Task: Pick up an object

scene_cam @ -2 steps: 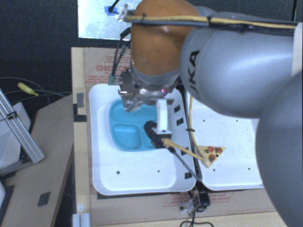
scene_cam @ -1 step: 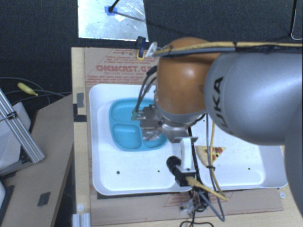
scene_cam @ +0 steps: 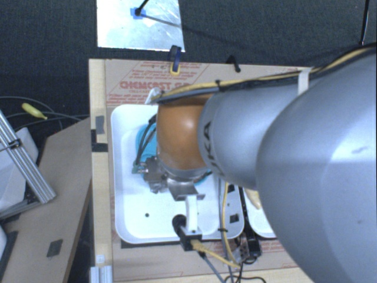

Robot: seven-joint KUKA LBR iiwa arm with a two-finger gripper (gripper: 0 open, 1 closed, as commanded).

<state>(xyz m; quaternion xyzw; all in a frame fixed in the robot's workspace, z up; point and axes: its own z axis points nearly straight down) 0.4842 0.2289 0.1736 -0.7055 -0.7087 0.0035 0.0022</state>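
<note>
The grey arm with its orange band [scene_cam: 179,134] reaches in from the right and hangs over the left white bin [scene_cam: 126,158], covering most of it. The gripper [scene_cam: 150,174] shows as a grey metal piece below the band, low over the bin's middle. A blue thing [scene_cam: 145,139] with thin dark cables lies in the bin just left of the band, mostly hidden by the wrist; I cannot tell whether the gripper touches it. A small dark speck [scene_cam: 146,215] sits on the bin floor near the front.
A sliver of the right bin [scene_cam: 263,229] shows under the arm, with a black thing [scene_cam: 234,212] at its left rim. Both bins rest on cardboard with red lettering [scene_cam: 147,80]. An aluminium frame [scene_cam: 23,164] stands at the far left.
</note>
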